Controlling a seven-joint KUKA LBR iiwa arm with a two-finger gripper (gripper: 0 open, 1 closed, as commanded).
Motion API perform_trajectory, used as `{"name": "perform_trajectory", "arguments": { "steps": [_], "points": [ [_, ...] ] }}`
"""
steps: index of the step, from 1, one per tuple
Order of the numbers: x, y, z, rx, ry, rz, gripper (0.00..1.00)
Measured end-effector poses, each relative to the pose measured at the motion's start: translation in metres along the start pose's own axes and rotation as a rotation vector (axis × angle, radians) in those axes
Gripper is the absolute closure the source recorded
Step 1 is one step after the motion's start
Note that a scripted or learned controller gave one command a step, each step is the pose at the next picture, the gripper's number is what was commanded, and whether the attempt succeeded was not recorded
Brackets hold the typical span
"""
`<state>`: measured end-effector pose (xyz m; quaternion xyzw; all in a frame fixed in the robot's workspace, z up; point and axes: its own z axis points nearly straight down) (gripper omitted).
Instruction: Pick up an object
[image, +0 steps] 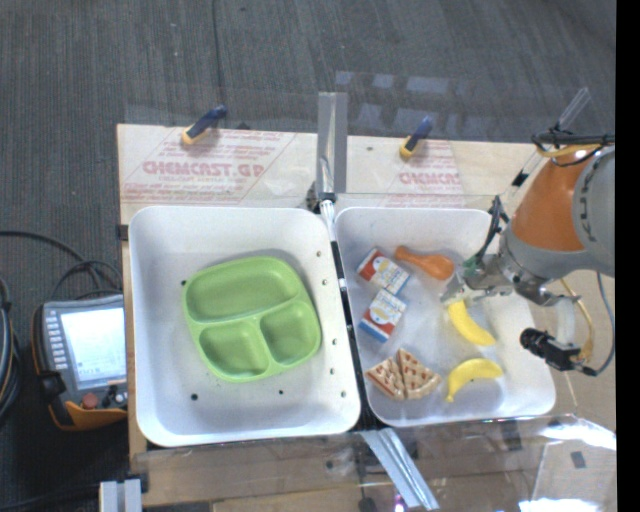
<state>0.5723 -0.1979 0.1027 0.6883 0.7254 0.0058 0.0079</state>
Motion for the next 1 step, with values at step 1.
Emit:
{"name": "perform_trajectory", "arguments": {
  "steps": [1],
  "points": [
    [0.0401, 0.0625, -0.1157, 0.02, 0.0, 0.052, 1.0]
  ]
}}
